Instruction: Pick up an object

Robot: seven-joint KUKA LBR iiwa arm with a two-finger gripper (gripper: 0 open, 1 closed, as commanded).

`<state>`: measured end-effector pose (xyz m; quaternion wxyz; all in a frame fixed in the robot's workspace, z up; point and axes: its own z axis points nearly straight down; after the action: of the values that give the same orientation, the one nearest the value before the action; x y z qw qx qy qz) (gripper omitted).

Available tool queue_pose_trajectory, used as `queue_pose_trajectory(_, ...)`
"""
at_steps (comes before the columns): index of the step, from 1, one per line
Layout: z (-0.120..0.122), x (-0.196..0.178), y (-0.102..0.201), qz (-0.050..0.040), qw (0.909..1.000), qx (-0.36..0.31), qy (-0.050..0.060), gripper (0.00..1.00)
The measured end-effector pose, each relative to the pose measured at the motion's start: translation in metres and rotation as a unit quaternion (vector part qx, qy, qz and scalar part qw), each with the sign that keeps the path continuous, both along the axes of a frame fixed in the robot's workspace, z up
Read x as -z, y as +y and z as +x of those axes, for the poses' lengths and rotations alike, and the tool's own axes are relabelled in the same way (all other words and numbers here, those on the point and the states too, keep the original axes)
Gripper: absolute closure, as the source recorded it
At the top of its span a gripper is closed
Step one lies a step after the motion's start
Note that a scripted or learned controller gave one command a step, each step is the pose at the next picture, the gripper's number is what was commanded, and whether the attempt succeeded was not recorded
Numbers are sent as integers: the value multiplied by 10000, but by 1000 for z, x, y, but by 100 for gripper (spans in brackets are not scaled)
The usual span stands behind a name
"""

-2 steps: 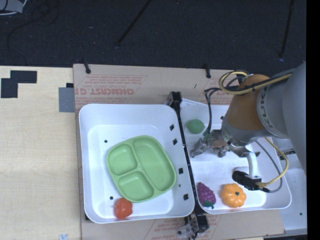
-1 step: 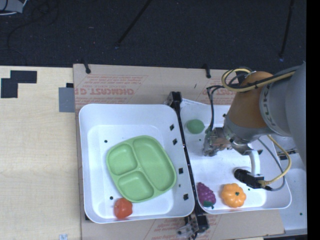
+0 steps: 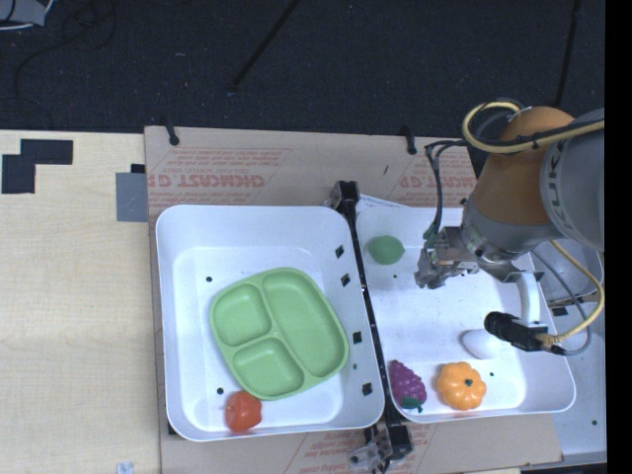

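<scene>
Claw [image 3: 432, 275] above right bin [image 3: 553, 398], near green ball [image 3: 385, 250]; finger spread cannot be told, nothing visibly held. Grapes [image 3: 406, 383] and orange pumpkin [image 3: 460, 385] lie along front wall.

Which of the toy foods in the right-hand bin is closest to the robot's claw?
The round green one, alone near the bin's top left corner, just left of the gripper. The purple grapes and orange pumpkin sit along the bottom edge.

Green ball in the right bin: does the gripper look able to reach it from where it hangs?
Probably yes. The gripper hangs over the right bin, just right of the green ball, with bare bin floor between them and nothing lying on the ball.
</scene>
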<state>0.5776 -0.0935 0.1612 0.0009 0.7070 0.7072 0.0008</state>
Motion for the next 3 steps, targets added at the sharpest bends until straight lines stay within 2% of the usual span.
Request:
queue_pose_trajectory(2,-2,-93,3,1,10000,-2,-1,100)
queue_pose_trajectory(3,-6,-77,58,7,10000,-11,33,100)
